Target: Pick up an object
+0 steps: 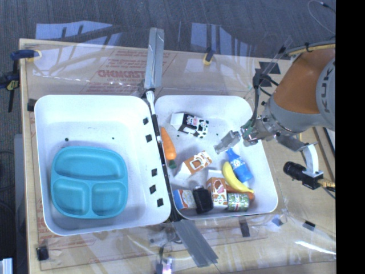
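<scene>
The right bin [259, 119] holds several small items: an orange carrot [168, 145] by its left wall, a black-and-white box [191, 125] at the back, an orange-and-white carton [197, 162] in the middle, a blue bottle [238, 165], a yellow banana [231, 178], a black block [201, 200] and a printed can [230, 199] at the front. My gripper [224, 143] hangs over the right half of this bin, just above and left of the blue bottle's cap, pointing left. I see nothing held in it.
The left bin [45, 119] contains a teal divided plate [88, 181]. A ridge with black clips [154, 153] separates the two bins. The grey arm with its orange band [302, 90] reaches in from the right, and a black fixture [302, 174] sits outside the right bin.
</scene>
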You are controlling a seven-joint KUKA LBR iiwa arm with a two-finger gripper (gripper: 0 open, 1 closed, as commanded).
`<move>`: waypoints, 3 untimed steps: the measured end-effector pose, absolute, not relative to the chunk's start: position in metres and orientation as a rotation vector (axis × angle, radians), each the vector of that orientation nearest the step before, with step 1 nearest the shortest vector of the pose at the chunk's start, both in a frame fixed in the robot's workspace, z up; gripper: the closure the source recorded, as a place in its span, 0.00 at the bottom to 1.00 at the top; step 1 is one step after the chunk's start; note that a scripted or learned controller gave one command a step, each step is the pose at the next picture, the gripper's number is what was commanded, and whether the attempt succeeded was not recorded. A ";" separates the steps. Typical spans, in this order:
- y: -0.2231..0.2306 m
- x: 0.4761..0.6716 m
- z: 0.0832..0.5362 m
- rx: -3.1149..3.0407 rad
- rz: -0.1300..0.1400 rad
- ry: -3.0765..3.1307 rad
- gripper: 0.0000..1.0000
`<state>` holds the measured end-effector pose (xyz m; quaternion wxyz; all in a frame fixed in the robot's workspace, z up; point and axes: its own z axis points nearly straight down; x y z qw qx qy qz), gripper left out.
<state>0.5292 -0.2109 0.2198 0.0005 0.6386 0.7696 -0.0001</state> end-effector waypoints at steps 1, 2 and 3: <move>-0.212 0.506 0.104 2.048 0.001 2.379 0.00; -0.212 0.508 0.116 2.038 0.002 2.383 1.00; -0.170 0.564 0.230 2.103 0.000 2.334 1.00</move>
